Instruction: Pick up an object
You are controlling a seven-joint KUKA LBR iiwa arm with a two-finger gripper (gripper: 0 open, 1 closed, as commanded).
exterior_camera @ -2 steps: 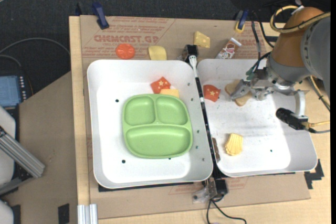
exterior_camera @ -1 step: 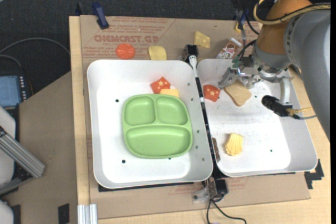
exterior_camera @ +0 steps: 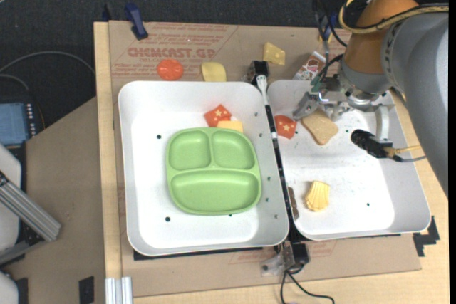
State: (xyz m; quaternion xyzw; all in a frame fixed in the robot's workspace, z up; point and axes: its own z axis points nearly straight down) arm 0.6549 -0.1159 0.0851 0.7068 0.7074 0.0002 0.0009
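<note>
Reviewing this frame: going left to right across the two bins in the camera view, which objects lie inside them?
Green divided tray → red block with a star → red piece at the right bin's left edge → yellow ridged piece → tan bread slice.

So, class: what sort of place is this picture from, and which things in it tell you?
Probably a robotics lab test bench: a grey arm reaches over two white bins holding toy food, such as a bread slice, with loose cables around a cardboard base.
</note>
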